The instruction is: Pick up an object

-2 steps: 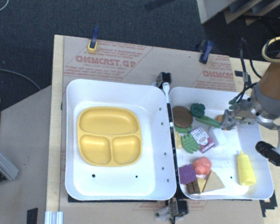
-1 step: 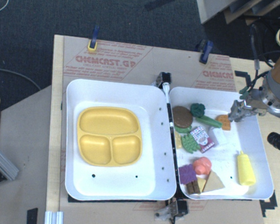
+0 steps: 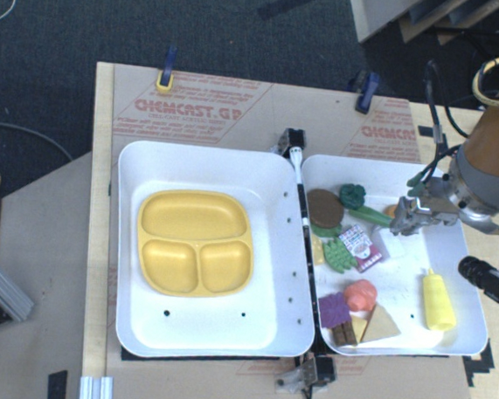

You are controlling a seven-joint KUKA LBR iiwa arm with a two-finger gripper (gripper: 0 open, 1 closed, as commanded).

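My gripper [image 3: 404, 218] hangs low over the back of the right bin [image 3: 463, 259], at the right end of a green stalk-shaped toy [image 3: 369, 215]. I see nothing held in it. Close by on its left are a dark green leafy piece [image 3: 352, 194] and a brown disc [image 3: 325, 208]. A pink and white packet [image 3: 357, 243] and a green ridged toy [image 3: 339, 258] lie nearer the front. A yellow bottle [image 3: 438, 301] lies to the front right of the gripper.
At the right bin's front sit a red ball [image 3: 361, 294], a purple piece [image 3: 334, 310], a tan wedge [image 3: 381, 324] and a brown block [image 3: 344, 334]. The left bin [image 3: 138, 175] holds a yellow divided plate [image 3: 196, 240]. Black clamps sit along the bins' shared rim.
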